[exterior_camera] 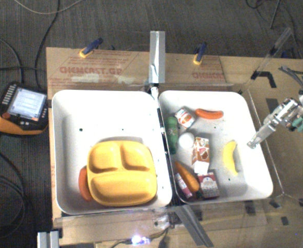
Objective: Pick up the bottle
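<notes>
Currently the bottle [171, 130] was seen lying against the right bin's [255, 187] left wall, long axis along that wall. The end effector [253, 143] was poised over the opposite rim, bottle well to its left; grip state could not be told.

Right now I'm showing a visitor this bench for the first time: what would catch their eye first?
The big yellow divided tray in the left bin dominates. Next comes the right bin, crowded with small things: a green bottle by its left wall, a banana, and a sausage near the top. The pincer hovers at that bin's right edge.
</notes>
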{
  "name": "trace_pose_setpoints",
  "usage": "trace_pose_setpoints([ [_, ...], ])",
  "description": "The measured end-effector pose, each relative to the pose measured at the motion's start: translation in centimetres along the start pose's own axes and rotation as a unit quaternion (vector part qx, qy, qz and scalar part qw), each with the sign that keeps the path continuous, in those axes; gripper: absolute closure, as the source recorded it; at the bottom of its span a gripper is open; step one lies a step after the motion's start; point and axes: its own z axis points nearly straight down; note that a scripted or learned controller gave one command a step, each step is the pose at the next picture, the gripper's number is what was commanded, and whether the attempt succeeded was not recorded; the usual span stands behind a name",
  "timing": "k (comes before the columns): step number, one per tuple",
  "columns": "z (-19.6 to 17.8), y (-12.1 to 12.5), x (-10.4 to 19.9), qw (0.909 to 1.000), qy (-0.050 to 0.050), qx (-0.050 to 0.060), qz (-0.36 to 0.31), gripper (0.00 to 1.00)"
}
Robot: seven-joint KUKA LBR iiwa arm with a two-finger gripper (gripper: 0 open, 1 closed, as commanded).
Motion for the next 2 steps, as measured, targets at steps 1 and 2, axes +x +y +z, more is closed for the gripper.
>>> trace_pose_setpoints([
  [1, 12.4, 7.3, 1.7, 0.9989, 0.002, 0.001, 0.048, 0.0],
  [2, 16.2, 12.9, 6.2, 0.993, 0.003, 0.001, -0.118, 0.0],
])
